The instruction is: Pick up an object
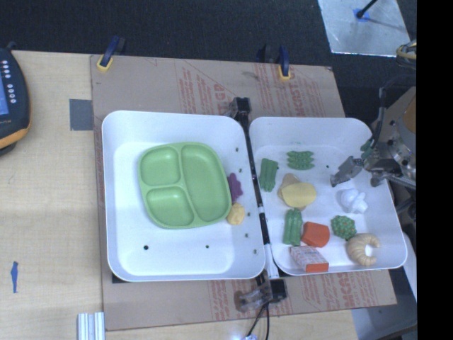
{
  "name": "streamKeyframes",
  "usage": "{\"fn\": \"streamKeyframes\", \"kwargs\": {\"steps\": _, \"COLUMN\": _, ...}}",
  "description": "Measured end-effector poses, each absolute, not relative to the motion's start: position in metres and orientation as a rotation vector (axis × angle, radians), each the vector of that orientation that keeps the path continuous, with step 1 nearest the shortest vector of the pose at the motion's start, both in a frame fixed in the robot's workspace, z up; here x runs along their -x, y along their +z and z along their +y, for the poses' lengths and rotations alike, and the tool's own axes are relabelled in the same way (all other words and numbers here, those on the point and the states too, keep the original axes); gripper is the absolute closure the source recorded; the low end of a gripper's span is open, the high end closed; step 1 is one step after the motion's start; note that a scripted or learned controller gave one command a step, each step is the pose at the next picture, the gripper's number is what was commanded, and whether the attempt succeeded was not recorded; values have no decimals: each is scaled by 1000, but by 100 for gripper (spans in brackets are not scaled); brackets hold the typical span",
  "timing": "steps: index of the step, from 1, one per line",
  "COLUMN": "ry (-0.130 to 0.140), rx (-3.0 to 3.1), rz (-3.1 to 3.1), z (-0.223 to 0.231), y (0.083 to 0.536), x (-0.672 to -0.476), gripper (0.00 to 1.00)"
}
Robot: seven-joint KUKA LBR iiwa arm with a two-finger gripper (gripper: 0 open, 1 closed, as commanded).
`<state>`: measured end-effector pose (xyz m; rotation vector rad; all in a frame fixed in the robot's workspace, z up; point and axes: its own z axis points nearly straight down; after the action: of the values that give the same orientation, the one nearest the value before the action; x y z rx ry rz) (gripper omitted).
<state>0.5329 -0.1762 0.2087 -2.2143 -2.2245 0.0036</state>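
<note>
White lump at 3 o'clock in right bin | gripper hovers just above it at 12 o'clock, fingers spread wide, empty | looks light, smooth, maybe slippery; grip across its middle

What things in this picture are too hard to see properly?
- End effector, camera view: small and dark at the right bin's edge, so whether it is open or shut is unclear.
- Purple item: partly tucked behind the green plate's rim, shape unclear.
- White item: blends into the white bin floor, outline blurred.
- Grey device: cut off by the left edge.
</note>
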Motion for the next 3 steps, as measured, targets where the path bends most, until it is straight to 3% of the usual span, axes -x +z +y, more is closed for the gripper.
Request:
{"fn": "streamKeyframes", "kwargs": {"steps": 1, "ry": 6, "rx": 2202, "rz": -2228, "z": -106, "y": 149, "x": -535, "gripper": 0}}
{"fn": "streamKeyframes", "kwargs": {"steps": 2, "ry": 8, "rx": 2209, "rz": -2223, "z": -97, "y": 88, "x": -536, "gripper": 0}}
{"fn": "streamKeyframes", "kwargs": {"steps": 3, "ry": 8, "rx": 2212, "rz": -2221, "z": -97, "y": 91, "x": -504, "gripper": 0}}
